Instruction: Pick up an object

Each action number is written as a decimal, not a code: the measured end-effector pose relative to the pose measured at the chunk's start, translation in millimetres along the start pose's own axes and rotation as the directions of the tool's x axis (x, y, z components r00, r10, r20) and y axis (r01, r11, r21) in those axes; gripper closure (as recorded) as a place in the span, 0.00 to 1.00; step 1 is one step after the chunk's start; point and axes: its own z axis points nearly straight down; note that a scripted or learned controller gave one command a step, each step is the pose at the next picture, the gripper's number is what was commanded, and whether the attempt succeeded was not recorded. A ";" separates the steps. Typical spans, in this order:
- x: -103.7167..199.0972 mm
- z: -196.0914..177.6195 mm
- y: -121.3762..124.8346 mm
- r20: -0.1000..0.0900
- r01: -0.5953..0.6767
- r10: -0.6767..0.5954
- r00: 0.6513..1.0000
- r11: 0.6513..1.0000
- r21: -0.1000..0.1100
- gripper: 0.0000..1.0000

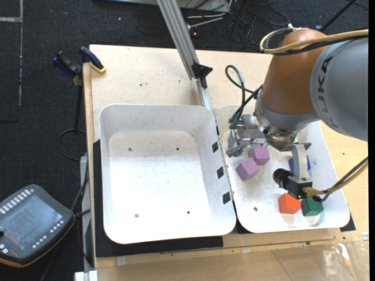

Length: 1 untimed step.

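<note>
Arm poised low over the right bin, grasp not yet made

Camera view: the gripper (239, 140) hangs at the centre-right of the frame, over the upper left part of the right bin (258, 218), its metal tip just left of two purple blocks. The upper purple block (259, 154) sits just right of the tip; the lower purple block (247, 168) lies just below it, the two blocks touching or nearly so. I cannot tell whether the pincer is released or clenched, and nothing shows between its tips. An orange block (288, 204) and a green block (312, 207) lie lower right, well apart. Judged step: approach; next calls for centring over one purple block, then descending
</note>
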 end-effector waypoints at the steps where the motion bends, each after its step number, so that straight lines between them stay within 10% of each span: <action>1: 59.4 0.1 -2.2 0.000 -0.001 0.001 1.000 1.000 0.001 1.00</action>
